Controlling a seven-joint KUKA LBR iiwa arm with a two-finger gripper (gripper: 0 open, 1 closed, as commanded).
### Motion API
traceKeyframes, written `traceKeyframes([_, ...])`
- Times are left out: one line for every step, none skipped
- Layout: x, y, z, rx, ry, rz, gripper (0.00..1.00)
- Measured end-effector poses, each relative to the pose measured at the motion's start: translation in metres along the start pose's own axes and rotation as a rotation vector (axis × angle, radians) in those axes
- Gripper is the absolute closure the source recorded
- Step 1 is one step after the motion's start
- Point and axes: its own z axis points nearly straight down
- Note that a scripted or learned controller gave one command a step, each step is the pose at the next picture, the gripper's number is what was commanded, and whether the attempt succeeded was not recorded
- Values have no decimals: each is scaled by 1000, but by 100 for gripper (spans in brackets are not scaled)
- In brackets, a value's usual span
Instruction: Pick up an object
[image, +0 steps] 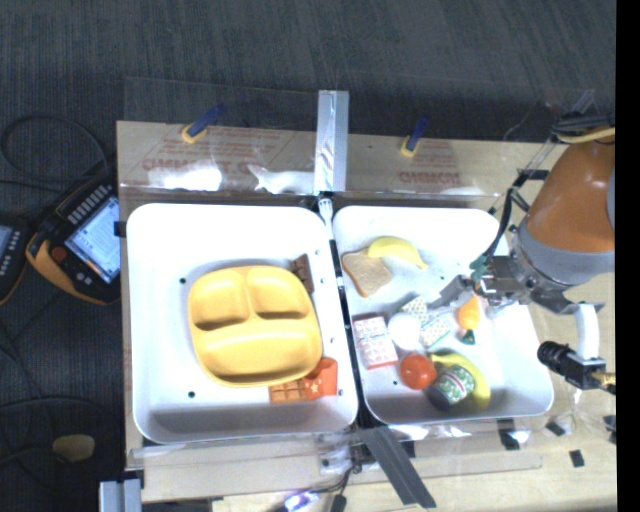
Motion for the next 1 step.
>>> traceKeyframes([-50,64,66,0,-1,31,0])
